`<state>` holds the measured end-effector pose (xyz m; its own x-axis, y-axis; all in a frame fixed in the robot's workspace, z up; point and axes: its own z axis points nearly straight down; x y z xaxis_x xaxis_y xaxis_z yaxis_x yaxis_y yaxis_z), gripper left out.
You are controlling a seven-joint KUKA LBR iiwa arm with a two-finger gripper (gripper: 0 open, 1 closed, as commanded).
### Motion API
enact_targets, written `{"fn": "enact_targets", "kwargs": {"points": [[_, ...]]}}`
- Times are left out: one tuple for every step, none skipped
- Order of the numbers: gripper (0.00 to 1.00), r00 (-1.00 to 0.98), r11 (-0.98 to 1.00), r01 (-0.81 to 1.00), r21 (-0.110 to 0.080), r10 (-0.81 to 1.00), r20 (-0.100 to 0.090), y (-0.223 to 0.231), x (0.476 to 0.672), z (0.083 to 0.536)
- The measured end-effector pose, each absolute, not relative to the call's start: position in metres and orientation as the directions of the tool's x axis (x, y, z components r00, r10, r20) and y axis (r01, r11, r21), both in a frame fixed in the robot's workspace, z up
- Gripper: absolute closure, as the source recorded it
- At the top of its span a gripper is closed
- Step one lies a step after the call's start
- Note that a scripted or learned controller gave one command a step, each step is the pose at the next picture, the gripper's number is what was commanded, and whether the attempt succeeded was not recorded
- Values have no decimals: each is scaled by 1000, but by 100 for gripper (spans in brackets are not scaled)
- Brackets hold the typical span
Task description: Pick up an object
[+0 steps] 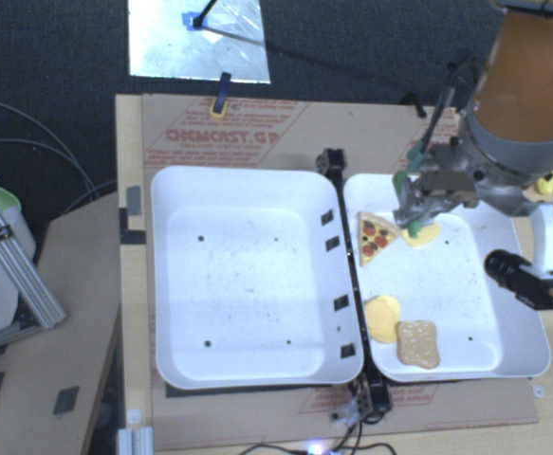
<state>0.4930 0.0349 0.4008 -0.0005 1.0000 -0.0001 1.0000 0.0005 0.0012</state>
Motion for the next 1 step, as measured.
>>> {"fn": "enact_targets", "kwargs": {"points": [[100,3,-3,1000,3,1000,-1,-9,487,396]]}}
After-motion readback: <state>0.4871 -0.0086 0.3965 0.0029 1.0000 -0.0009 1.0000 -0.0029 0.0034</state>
